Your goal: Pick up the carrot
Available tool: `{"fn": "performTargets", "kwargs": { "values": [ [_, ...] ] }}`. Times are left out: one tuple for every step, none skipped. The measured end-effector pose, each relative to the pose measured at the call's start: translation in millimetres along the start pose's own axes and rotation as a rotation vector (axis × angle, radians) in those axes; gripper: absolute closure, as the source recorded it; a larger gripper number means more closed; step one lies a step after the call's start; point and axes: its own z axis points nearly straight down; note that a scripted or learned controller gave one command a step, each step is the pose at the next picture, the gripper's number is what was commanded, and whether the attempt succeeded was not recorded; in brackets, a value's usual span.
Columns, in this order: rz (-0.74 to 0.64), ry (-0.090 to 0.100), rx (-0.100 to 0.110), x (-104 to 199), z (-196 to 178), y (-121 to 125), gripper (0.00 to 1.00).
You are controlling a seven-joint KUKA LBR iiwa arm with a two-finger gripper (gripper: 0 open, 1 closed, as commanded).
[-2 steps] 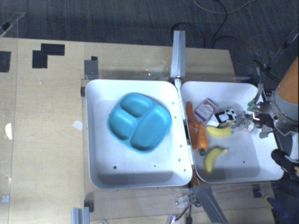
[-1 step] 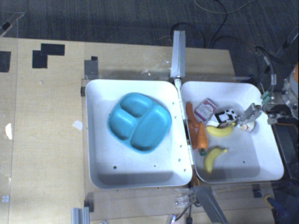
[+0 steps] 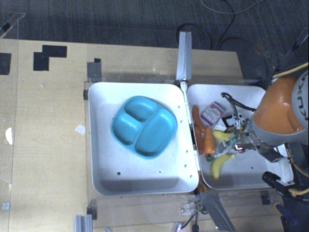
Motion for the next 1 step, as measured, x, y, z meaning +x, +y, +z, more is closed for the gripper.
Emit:
{"fn": "performTargets", "kwargs": {
  "values": [
    [-0.122,-0.004,-0.011,-14.7,39.5,73.5,0.00]
  ]
}}
